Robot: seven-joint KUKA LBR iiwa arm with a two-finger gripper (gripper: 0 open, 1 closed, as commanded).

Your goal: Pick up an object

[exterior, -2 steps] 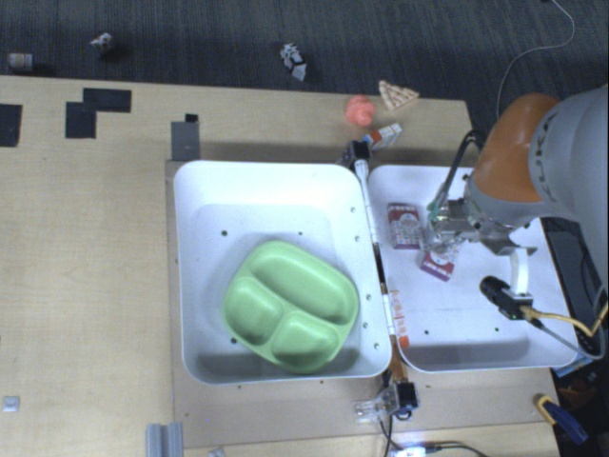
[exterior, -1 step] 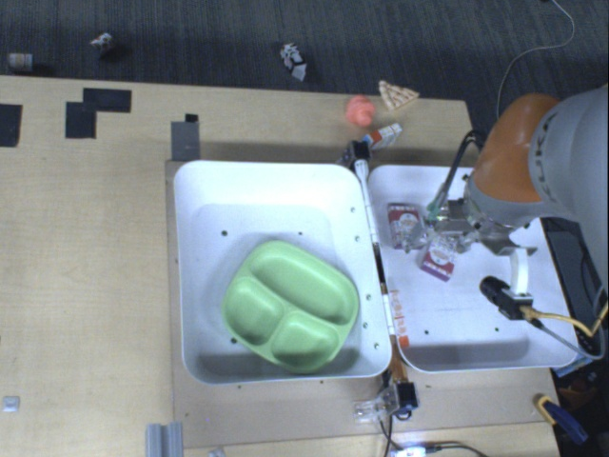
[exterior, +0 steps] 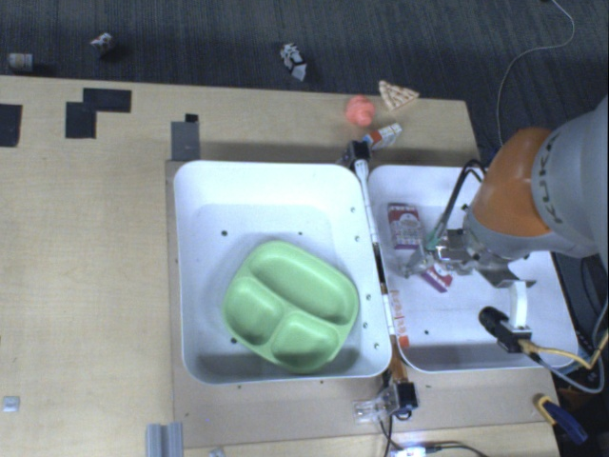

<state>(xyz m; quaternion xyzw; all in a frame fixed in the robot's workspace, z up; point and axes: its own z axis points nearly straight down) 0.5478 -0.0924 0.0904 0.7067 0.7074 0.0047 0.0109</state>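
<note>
Packet (exterior: 403, 225) not lifted yet, pick unfinished.
Largest first: tabletop (exterior: 86, 284) carries two bins. Left bin (exterior: 195, 284) holds a green tray (exterior: 290, 303), three-compartment, lying flat. Right bin (exterior: 476, 346) holds the arm (exterior: 542, 193), reaching in from the right, with the gripper (exterior: 430, 260) low over the bin floor. Packet, red and white, lies flat near the bin's upper left, just beside the gripper. A smaller pink item (exterior: 438, 280) sits right at the tip. Fingers: can't tell wide or narrow, tip too cluttered. Nothing seen clamped. Left to do, my read: close on something and raise it clear.
</note>
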